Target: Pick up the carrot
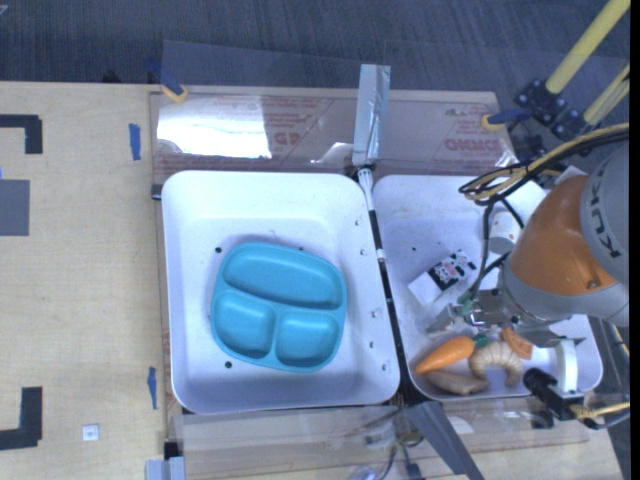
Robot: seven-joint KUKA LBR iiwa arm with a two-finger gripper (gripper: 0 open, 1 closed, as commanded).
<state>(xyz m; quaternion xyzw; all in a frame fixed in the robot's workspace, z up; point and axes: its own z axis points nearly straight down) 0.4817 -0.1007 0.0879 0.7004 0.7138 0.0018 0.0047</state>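
— In the right bin [440, 218], near its front wall, the carrot [445, 354] lies on its side, touching a pale beige item [468, 379].

— Which way does it run?

— Long axis roughly left to right, tilted slightly; the narrow tip points left toward the divider, the thick end sits under the gripper [478, 318].

— And the gripper's state?

— I cannot tell; the wrist hides that.

— How would it handle?

— Probably light, stiff and smooth, so likely to slip. I'd pinch across the thicker middle. The blue tray [280, 306] sits apart in the left bin [190, 268].
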